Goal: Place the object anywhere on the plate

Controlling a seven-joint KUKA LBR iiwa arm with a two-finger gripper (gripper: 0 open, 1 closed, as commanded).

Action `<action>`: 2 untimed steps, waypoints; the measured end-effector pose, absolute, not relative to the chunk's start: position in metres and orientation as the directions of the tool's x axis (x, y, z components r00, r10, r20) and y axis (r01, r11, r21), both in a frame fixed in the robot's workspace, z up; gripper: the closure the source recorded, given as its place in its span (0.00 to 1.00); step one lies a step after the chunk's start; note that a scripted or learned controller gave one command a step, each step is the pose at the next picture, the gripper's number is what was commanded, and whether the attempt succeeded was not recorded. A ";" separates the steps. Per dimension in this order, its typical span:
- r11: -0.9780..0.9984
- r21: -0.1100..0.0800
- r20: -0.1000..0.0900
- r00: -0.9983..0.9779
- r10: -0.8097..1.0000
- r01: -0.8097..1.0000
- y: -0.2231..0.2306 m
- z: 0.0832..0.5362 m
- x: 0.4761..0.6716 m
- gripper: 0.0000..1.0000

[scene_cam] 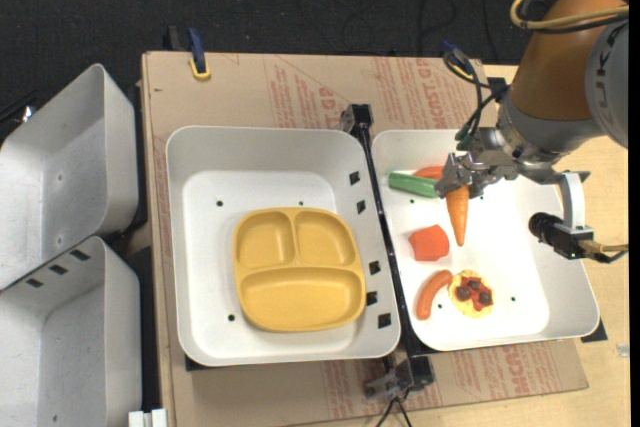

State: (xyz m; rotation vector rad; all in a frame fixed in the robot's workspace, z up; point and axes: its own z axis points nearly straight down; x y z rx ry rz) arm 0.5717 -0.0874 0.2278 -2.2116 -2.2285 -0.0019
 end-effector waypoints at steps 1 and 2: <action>0.008 -0.001 0.002 -0.008 1.000 1.000 -0.037 0.239 0.560 1.00; 0.008 -0.002 0.002 -0.008 1.000 1.000 0.018 0.246 0.545 1.00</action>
